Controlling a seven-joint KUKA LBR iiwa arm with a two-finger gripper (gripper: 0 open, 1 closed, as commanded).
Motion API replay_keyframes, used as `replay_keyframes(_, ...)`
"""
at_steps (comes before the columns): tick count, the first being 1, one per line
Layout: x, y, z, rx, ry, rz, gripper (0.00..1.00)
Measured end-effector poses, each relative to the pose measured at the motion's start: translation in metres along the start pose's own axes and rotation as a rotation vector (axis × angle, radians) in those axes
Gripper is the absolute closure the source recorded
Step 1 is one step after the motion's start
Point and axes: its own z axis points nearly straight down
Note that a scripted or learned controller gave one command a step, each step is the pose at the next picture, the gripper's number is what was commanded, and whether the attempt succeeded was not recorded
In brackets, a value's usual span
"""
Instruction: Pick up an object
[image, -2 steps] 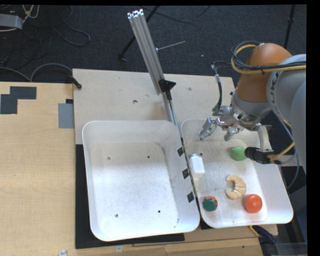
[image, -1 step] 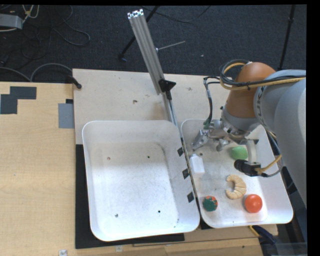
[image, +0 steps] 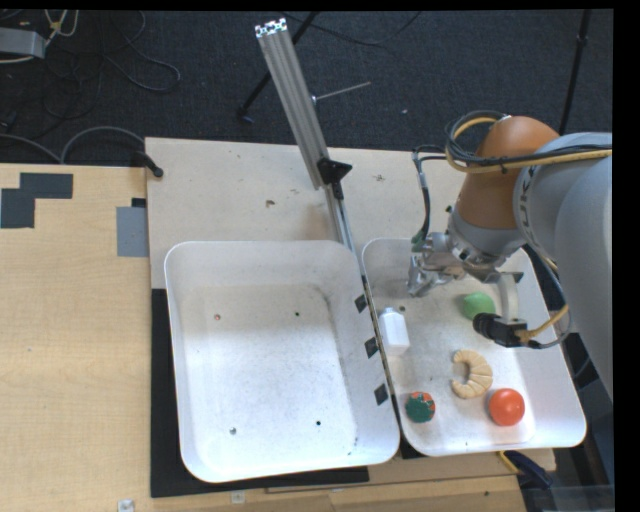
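Observation:
The right bin (image: 560, 420) holds several objects. A white block (image: 393, 328) lies against its left wall. A green object (image: 478, 303) sits near the middle right. A tan croissant-shaped piece (image: 471, 373) lies toward the front, a red ball (image: 507, 406) beside it, and a green-and-red ball (image: 420, 406) at the front left. My gripper (image: 424, 277) hangs over the back left of this bin, left of the green object and above the white block. Nothing shows between its fingers.
The left bin (image: 200, 270) is bare white with a few dark specks. A slanted metal pole (image: 300, 110) runs from the back down to the divider between the bins. The arm's orange band (image: 495, 190) and cables stand over the right bin's back.

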Motion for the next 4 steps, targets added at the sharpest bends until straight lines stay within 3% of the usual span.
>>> replay_keyframes(3, -0.007, 0.017, -0.156, -0.009, -0.002, -0.011, 1.00)
replay_keyframes(4, 0.040, -0.010, -0.138, 0.001, 0.002, -0.011, 1.00)
